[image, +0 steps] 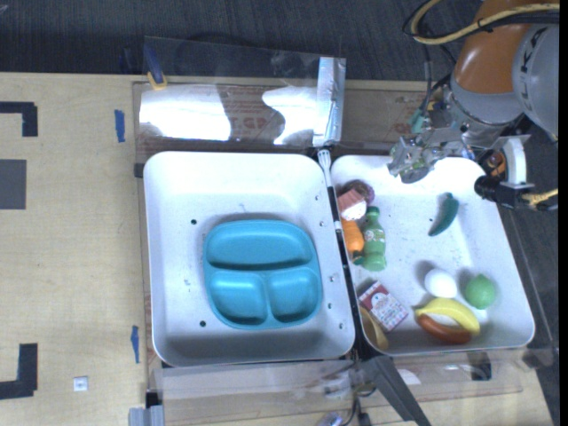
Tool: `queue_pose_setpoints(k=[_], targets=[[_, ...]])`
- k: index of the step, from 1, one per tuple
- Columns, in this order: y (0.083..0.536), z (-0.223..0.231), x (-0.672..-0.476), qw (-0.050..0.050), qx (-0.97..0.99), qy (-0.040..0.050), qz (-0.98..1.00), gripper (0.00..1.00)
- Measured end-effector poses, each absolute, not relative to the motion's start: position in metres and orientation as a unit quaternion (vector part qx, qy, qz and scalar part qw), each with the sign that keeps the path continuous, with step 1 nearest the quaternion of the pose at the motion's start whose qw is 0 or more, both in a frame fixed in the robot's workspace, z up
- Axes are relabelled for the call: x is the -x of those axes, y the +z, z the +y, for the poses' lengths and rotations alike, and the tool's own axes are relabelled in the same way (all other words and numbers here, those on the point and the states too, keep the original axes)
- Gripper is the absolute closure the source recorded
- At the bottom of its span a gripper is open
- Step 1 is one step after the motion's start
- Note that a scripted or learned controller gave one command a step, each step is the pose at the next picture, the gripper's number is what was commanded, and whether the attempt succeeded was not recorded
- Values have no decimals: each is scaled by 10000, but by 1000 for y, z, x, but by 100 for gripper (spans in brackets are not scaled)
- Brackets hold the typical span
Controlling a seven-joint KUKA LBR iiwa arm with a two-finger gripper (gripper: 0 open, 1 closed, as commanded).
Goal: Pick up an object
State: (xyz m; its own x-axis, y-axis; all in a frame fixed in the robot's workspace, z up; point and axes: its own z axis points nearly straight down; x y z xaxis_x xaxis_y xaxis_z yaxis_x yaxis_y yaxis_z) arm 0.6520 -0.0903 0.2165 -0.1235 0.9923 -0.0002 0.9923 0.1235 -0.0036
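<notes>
My gripper (410, 160) hangs over the far edge of the right bin (506, 264), nothing visibly between its fingers. Below it in the bin lie a dark green pepper (443, 214), a green bottle (374, 239), an orange carrot-like piece (353, 236) and a brown-and-white item (353, 199) along the left wall. Near the front lie a white egg (440, 283), a green lime (480, 290), a yellow banana (451, 311) on a red sausage (444, 329), and a red-and-white packet (384, 306).
The left bin (169, 238) holds a blue divided plate (262, 270). A clear plastic sheet (240, 105) stands behind the left bin. The arm's orange band (493, 56) and cables sit at the upper right.
</notes>
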Motion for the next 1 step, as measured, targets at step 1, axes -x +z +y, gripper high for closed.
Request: queue_pose_setpoints(k=[1], targets=[[262,-102,-667,0,6664,7,-7456,100]])
